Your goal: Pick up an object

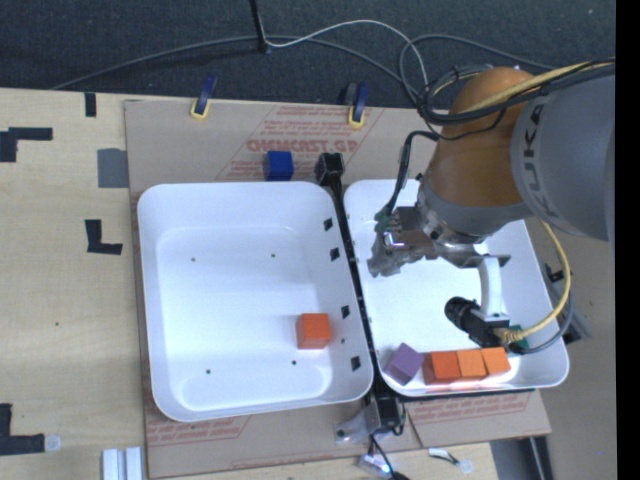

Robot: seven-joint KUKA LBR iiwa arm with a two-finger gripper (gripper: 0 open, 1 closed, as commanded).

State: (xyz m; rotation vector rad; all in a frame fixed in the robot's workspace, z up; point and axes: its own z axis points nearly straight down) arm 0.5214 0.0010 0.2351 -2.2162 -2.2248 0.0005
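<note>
Two bins; the gripper hovers at 3 o'clock, its opening I cannot tell, orange cube at 6.

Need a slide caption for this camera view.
Gripper hovers over right bin; orange block sits in left bin.

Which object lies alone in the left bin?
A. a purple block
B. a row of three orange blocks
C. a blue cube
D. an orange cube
D: the orange cube sits by itself on the floor of the left bin, while the purple block and the row of orange blocks lie in the right bin.
</note>
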